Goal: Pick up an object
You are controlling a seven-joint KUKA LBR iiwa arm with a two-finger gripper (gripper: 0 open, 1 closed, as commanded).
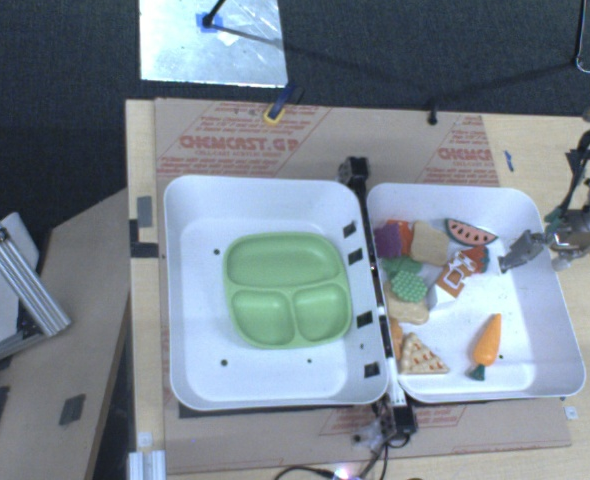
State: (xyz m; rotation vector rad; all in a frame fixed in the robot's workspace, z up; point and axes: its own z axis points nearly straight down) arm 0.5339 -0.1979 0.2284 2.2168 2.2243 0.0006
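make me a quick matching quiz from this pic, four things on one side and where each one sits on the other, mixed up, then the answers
Things:
1. green divided plate
2. toy carrot
3. watermelon slice
4. pizza slice

Places:
A. right bin, top, near the far wall
B. middle of the left bin
C. right bin, bottom left corner
D. right bin, lower right part, standing apart from the pile

Pairs: 1-B, 2-D, 3-A, 4-C

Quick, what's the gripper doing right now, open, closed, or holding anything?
Two-finger gripper: over the right-hand shallow white bin's right side, holding nothing; open or closed cannot be told.
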